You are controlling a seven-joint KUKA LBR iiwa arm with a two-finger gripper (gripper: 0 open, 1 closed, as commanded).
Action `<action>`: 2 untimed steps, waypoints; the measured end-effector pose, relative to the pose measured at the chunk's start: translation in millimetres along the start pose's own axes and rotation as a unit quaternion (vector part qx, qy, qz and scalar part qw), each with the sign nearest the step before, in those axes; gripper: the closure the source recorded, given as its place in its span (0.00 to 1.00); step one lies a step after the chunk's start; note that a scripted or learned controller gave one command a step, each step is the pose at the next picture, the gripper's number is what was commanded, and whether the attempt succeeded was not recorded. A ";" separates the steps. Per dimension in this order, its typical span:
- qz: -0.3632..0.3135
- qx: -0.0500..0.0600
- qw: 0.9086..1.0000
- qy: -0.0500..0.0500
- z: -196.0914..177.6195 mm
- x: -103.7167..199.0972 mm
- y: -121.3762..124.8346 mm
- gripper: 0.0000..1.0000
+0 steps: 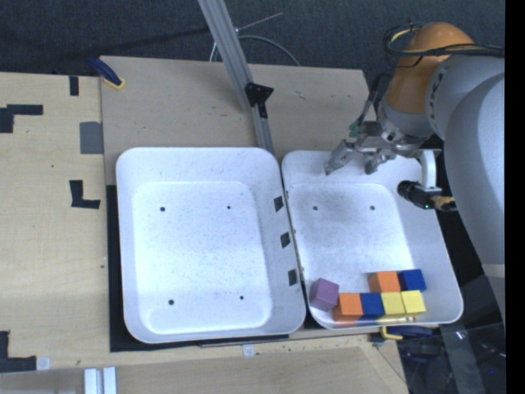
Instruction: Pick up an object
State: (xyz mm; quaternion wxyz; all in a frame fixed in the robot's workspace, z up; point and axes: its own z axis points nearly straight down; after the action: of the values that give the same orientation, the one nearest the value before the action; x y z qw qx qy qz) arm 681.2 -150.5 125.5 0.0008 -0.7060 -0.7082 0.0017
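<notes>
The blocks sit bunched in the near corner of the right bin point(426, 245): a purple block point(326, 292) a little apart on the left of the cluster, then orange point(350, 304), blue point(372, 304) and yellow ones point(394, 303) packed touching, with more behind them. I take the purple one as my target, since it alone has free sides. My gripper point(354, 161) hangs over that bin's far rim, well away from the blocks, fingers spread and holding nothing. I'd say: travel toward the near corner, line the fingers across the purple block's open faces, drop straight, avoid the bin wall beside it.
</notes>
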 end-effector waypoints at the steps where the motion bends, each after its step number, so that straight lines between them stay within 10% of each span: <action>1: 0.004 0.005 1.000 -0.008 28.1 25.9 -2.1 0.00; 2: 0.002 0.002 1.000 -0.002 33.9 54.6 -8.8 0.00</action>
State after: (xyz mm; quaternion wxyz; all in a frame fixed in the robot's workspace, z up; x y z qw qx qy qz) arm 672.1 -96.0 91.6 0.0009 -0.7072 -0.7070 0.0043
